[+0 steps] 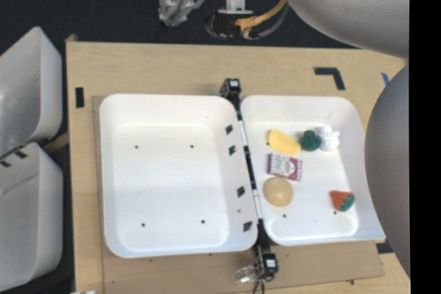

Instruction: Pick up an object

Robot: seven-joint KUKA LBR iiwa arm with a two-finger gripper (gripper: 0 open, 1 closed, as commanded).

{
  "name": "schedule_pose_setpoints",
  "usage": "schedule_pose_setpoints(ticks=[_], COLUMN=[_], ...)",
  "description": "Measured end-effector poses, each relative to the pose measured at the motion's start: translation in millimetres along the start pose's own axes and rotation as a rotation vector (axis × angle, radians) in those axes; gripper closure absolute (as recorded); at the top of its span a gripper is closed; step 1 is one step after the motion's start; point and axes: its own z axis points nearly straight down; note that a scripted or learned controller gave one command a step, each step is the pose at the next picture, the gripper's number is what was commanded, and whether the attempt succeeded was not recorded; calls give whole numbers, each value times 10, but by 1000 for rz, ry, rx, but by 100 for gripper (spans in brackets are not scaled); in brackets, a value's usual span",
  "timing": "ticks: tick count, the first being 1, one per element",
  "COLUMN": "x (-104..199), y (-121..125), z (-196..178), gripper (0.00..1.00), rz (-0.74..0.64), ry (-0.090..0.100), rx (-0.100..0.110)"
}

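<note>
While the claw (180, 0) hangs high at the twelve o'clock edge of the view, well clear of both bins, nothing sits between its fingers, and I cannot tell how widely they stand, since the metal parts blur together against the dark background. By my judgement the task has barely begun: no object is lifted, and reaching, closing and raising are all left to do.

Every candidate lies in the right bin (351, 122), at about three o'clock from the view's centre. A yellow oblong piece (283, 141), smooth and banana-like, lies toward the bin's twelve o'clock side. Just at its three o'clock is a dark green knobbly lump (310, 140), touching or nearly touching a small white crumpled-looking piece (331, 139). Below the yellow piece lies a flat pink-and-purple packet (284, 166), rectangular with printed faces, and at its six o'clock, just beside it, a round tan ball (278, 191) with a matte skin. A small red item with a green tip (342, 200), strawberry-like, rests apart toward the bin's four o'clock corner.

The left bin (110, 148) is shallow, white, smooth plastic with rounded corners. Both rest on a pale wooden tabletop (172, 65).
</note>
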Motion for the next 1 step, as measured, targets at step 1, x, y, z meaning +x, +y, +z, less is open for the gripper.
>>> schedule_pose_setpoints(ticks=[1], x=[5], y=[-720], z=[458], gripper=[100], rz=[-1], ry=[-7], rx=[22])
